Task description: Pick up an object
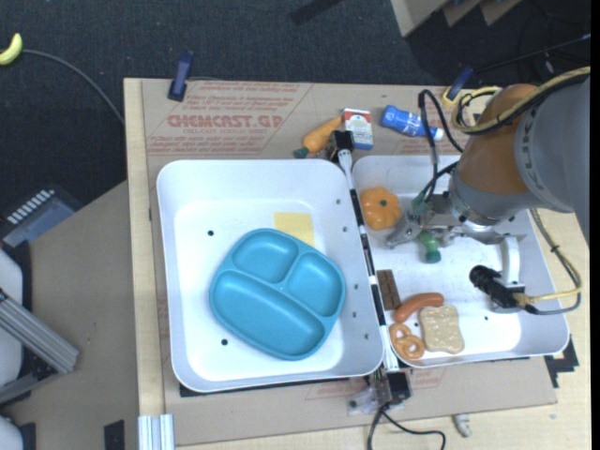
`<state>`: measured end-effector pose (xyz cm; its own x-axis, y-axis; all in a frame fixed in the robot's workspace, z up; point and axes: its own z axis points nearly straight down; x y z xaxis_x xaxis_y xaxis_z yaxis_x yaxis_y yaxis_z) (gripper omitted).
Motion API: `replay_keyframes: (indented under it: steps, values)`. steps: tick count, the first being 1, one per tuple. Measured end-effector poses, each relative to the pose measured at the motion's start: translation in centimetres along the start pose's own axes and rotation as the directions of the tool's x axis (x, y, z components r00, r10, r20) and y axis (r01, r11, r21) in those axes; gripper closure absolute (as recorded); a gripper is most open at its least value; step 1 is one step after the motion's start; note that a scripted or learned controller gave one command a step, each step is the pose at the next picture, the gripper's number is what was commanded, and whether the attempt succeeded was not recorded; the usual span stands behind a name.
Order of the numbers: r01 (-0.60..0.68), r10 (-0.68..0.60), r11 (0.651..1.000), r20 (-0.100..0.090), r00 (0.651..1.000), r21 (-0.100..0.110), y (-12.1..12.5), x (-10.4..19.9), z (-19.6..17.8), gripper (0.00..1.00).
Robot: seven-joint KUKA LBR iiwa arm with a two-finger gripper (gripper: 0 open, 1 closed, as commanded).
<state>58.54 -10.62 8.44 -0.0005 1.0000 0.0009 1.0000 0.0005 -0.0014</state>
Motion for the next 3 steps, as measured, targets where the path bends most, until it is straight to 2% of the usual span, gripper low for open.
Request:
replay_keyframes:
  steps: [1, 2, 3]
  values:
    - [-0.001, 0.001, 1.0, 0.001, 1.0, -0.002, 0.0, 0.0, -1.0, 1.0]
    - [-0.002, 0.002, 1.0, 0.001, 1.0, -0.001, -7.2, -1.6, -9.4, 1.0]
    - [0.001, -0.001, 1.0, 0.001, 1.0, -0.003, -6.8, 2.7, -14.5, 1.0]
